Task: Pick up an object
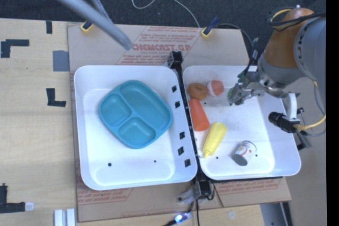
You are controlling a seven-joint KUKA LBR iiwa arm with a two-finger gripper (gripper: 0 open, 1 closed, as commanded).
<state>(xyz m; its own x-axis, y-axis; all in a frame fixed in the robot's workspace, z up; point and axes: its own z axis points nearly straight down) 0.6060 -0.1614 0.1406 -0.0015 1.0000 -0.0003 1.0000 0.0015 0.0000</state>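
Note:
The right bin holds several small objects. A brown doughnut-like piece and a pink and white piece lie at its far left. An orange carrot-like piece lies along the divider, with a yellow bottle-shaped piece just below it. A small grey and white object rests near the front. My gripper hangs over the bin's upper middle, just right of the pink piece, with nothing seen between its fingers. How wide the fingers stand is unclear.
The left bin holds a blue divided plate. A black clip-lined divider separates the bins. The grey and orange arm comes in from the right. A black cable and fitting hangs over the right bin's right side.

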